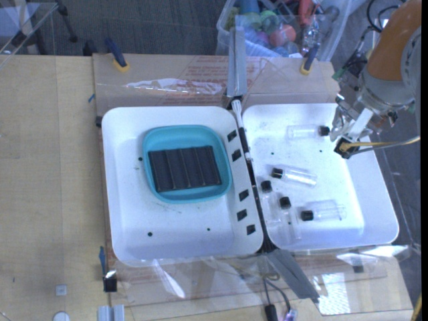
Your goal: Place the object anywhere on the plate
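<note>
At the near edge of the bench, clear plastic sheeting (294, 283) lies crumpled below the two bins, with a black cable (271, 299) trailing across it. Just beyond, the right-hand shallow white bin (374, 199) holds several small clear glass vials with black caps. The nearest one (322, 212) lies on its side toward the bin's front, its cap pointing left. A second clear vial (292, 175) lies a little farther back, near the bin's middle, also capped at its left end. Two loose black caps (283, 202) sit between these and the divider. A third clear vial (304, 132) lies at the back of that bin, its black cap at the right end, just beside the gripper.

The left-hand shallow white bin (127, 179) carries the teal rounded-square plastic plate (152, 142), which sits in the bin's middle with a dark ribbed rectangular insert (184, 168) resting on it. No vial lies on the plate.

The two-finger gripper (342, 139) hangs over the back right part of the right bin, close to the third vial's cap; whether its fingers are spread or closed, I cannot tell. Above it rises the grey arm with its orange band (394, 39). Farthest back, a clear plastic tub of mixed coloured objects (287, 9) stands behind the bins
</note>
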You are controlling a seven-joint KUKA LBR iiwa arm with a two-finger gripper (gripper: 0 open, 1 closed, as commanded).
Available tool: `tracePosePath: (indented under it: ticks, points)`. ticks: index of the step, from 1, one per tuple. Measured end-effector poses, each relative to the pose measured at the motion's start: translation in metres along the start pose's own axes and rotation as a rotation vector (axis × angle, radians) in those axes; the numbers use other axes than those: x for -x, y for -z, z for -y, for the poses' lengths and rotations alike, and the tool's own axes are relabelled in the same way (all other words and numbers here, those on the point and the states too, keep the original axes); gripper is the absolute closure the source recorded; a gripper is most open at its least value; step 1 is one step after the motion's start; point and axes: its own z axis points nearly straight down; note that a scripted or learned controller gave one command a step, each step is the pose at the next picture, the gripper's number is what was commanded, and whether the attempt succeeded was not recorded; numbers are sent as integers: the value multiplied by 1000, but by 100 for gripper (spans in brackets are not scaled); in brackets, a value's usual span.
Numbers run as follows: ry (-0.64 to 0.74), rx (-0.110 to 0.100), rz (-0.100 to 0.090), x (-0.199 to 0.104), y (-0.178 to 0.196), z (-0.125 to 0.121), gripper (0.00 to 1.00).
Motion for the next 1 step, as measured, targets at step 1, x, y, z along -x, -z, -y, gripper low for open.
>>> tracePosePath:
  ticks: [1]
  points:
    - [0,0,0,0,0,0,0]
